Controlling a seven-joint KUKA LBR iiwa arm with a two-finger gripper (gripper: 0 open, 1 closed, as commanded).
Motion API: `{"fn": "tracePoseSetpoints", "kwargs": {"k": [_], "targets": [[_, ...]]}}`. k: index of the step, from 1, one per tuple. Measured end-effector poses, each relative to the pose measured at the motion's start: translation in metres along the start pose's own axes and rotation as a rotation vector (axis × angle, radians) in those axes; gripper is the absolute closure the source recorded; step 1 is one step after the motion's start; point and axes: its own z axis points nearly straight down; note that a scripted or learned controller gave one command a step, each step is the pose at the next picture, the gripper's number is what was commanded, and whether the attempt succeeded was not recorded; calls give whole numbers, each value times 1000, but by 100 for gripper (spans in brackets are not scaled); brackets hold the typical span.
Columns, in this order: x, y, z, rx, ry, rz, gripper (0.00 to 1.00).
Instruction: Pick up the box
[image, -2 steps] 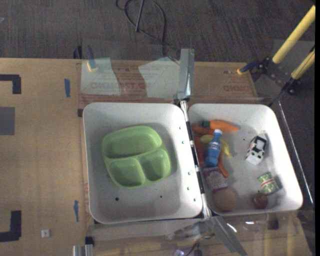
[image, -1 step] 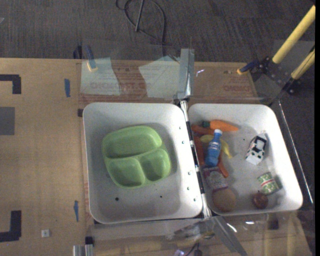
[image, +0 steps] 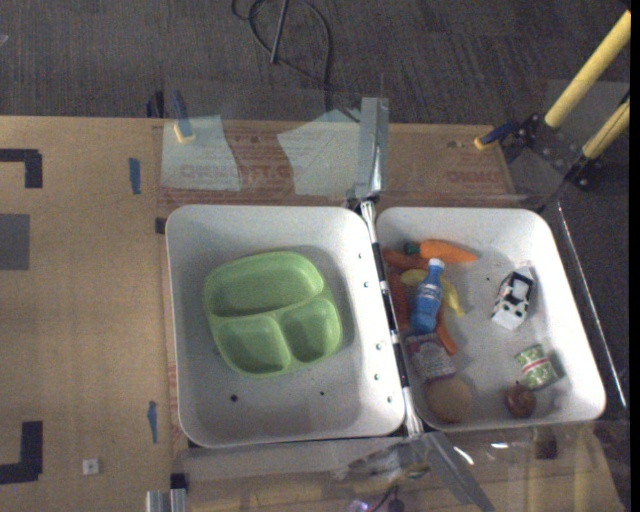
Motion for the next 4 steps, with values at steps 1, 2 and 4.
{"fn": "tracePoseSetpoints", "kwargs": {"k": [1, 2, 4], "targets": [[2, -2, -10, 0, -2, -6, 100], [4, -4, -20, -1, -3, -12, 100], [8, -7, -40, -2, -5, -23, 100]]}}
